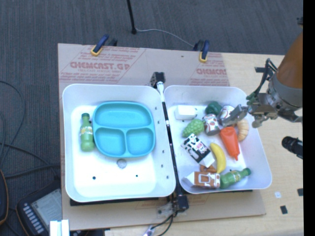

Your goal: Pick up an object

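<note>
My gripper [234,114] hangs low over the right part of the right bin [261,173], reaching in from the right. Just below it lies an orange carrot [231,141], and a tan ridged piece [243,129] sits beside it. To its left stands a red and white can [211,124]. Behind that is a dark green vegetable [213,107]. Nothing shows as held.
The right bin also holds a white block [186,112], green grapes [193,127], a black and white carton [197,148], a banana [219,157], a brown box [206,179] and a green bottle [236,176]. The left bin [74,181] holds a blue divided plate [124,129] and a green bottle [87,132].
</note>
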Robot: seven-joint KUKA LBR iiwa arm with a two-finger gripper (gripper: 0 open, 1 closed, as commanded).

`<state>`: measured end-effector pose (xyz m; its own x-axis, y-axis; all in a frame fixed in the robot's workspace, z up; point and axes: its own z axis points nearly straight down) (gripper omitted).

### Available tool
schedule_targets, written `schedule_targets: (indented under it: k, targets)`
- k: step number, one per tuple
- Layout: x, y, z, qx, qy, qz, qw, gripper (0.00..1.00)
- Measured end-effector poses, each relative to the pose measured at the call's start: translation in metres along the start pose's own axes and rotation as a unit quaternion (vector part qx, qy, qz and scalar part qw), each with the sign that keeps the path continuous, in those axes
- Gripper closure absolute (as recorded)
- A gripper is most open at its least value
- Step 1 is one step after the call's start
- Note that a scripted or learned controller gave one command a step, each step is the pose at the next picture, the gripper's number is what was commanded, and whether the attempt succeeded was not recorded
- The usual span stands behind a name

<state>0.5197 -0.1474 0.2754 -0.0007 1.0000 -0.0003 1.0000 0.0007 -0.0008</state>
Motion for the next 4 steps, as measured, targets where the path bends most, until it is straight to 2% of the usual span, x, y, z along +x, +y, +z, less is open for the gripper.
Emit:
schedule_targets:
  k: [1, 2, 3, 4]
  targets:
    - [0.007, -0.031, 0.150, -0.005, -0.001, 0.001, 1.0000, 0.00]
    - [0.009, -0.030, 0.140, -0.004, 0.002, 0.000, 1.0000, 1.00]
    - [0.009, -0.030, 0.131, -0.004, 0.002, 0.000, 1.0000, 1.00]
    - [0.033, 0.029, 0.161, -0.015, -0.003, 0.000, 0.9999, 1.00]
